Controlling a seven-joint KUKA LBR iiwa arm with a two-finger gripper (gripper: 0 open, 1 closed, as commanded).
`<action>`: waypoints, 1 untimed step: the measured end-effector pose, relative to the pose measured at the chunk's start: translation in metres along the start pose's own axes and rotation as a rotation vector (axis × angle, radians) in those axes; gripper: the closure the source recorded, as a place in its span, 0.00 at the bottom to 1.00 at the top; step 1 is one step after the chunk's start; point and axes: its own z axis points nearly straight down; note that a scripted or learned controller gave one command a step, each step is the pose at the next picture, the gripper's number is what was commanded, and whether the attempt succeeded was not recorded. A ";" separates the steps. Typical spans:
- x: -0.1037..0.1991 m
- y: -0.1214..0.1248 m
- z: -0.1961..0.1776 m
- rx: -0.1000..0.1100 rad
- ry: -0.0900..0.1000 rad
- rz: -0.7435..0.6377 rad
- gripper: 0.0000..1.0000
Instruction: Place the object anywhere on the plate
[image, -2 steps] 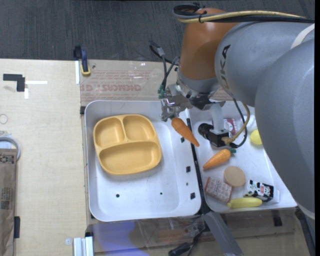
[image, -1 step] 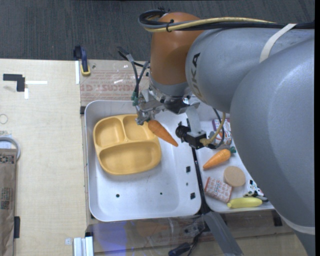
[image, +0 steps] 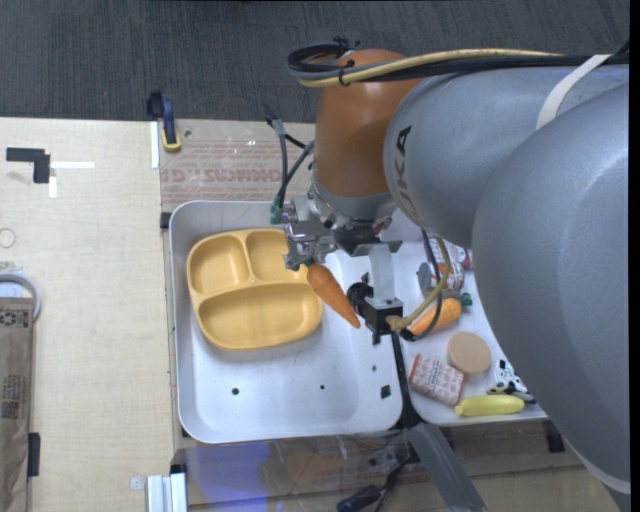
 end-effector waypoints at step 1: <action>0.036 0.009 0.044 0.002 -0.002 0.320 1.00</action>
